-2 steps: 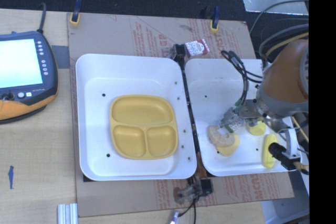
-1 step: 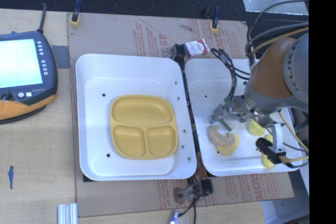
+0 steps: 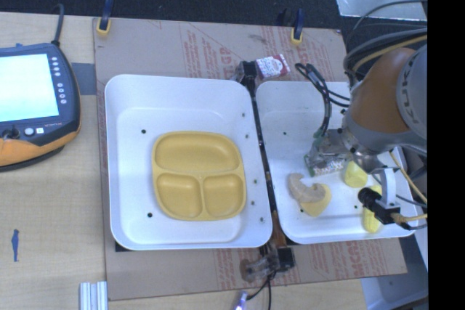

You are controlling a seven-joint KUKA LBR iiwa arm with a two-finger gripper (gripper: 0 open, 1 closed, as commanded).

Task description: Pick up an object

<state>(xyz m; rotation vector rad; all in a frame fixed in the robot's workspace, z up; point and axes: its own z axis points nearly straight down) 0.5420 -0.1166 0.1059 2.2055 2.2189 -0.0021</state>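
Note:
My gripper [image 3: 324, 156] hangs low over the middle of the right bin [image 3: 290, 112], under the grey wrist and orange band. Just beneath it I see a small shiny crumpled item with a green patch [image 3: 329, 166]; whether it touches the gripper I cannot tell. A tan curved piece [image 3: 299, 186] lies against a yellow piece [image 3: 317, 200] just left of and in front of the gripper. Another yellow object [image 3: 355, 175] sits to its right, partly behind the arm. A third yellow bit [image 3: 370, 223] lies near the bin's front right corner.
The left bin [image 3: 131, 105] holds a yellow divided plate [image 3: 198, 175]. A teach pendant [image 3: 33, 102] rests on the bench at far left. A small red-and-white packet [image 3: 272, 67] lies behind the bins. Clamps hold the cardboard's far edge.

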